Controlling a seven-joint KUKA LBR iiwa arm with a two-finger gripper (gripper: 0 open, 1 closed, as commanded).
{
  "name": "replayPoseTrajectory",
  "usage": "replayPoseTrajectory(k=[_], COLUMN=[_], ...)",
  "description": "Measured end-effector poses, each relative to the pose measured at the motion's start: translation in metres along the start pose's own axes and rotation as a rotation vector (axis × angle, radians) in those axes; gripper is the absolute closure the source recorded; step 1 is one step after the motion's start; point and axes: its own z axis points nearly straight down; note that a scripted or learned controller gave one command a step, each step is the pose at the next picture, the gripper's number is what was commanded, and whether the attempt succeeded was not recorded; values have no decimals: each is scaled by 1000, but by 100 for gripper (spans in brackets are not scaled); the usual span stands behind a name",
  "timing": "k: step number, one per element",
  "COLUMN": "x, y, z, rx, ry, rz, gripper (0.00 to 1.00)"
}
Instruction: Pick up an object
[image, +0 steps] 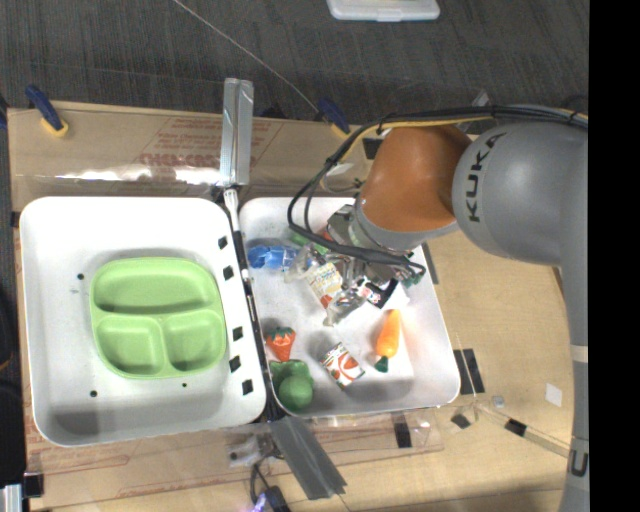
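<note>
Stage: pick not confirmed | my end effector low in right bin, over the wrapped packet; grip state indeterminate | carrot, small carton unlifted | remaining: grasp, lift.

- The arm is cut off by the picture's right side, so its base cannot be seen.
- The gripper sits partly under the orange band; its upper part is hidden.
- Small packets touching the gripper's far-left side are jumbled; their labels are too small to read.
- A blue item left of the gripper is blurred; its kind is unclear.
- A white lid-like thing, well above the gripper, is cut off at the top.
</note>
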Motion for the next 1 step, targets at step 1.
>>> replayPoseTrajectory(k=[1], x=[23], y=[0], z=[23], rx=[-3], ry=[3], rz=[62], gripper=[0])
